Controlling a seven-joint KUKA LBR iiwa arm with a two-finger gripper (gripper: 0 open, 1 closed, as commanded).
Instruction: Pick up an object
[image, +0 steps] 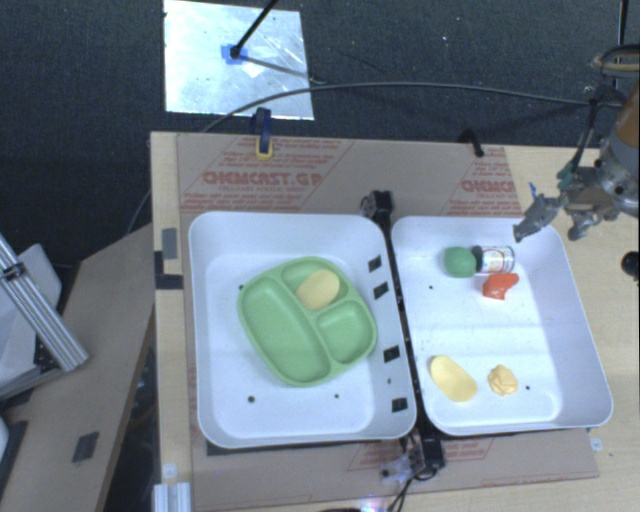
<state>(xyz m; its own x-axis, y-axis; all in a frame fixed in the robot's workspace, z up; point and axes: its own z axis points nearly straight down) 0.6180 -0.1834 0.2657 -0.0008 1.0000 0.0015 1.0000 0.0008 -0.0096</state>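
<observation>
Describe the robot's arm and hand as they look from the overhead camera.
At the view's right edge, the arm is pale grey, rounded in section, with an orange band near the top. Its hand is a grey metal assembly with two thin fingers projecting from a blocky base. A thin dark cable runs beside the wrist. No markings can be read.

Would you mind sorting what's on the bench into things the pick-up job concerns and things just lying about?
Job:
end effector, open, above the right bin's far corner
green ball
small can
red piece
yellow piece
small yellow lump

Lying about:
green divided plate holding a yellow item, left bin
blue clamp
</observation>
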